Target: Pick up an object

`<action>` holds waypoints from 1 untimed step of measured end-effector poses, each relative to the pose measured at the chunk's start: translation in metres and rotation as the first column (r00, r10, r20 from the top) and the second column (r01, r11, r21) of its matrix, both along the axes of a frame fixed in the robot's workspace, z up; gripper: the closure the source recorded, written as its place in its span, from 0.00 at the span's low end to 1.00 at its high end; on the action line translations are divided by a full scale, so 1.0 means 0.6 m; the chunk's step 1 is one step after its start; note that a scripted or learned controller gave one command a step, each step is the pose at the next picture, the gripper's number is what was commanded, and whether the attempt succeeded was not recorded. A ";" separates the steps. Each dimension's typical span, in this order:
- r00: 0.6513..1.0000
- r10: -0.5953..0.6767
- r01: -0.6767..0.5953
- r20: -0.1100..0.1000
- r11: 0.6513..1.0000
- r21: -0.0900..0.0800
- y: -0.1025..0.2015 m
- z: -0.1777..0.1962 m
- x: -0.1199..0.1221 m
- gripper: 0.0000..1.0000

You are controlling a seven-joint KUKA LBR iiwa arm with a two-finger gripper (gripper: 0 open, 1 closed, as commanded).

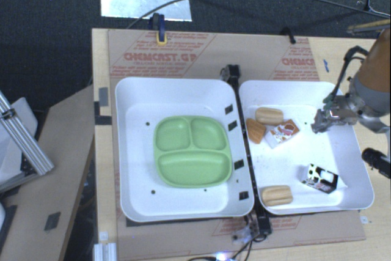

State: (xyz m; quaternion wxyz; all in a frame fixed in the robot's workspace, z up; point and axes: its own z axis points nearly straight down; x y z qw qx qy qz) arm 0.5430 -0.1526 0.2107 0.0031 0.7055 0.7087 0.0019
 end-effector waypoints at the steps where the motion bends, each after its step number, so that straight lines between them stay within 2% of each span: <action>1: 1.000 0.005 -0.005 -0.003 1.000 0.001 0.080 0.022 0.036 1.00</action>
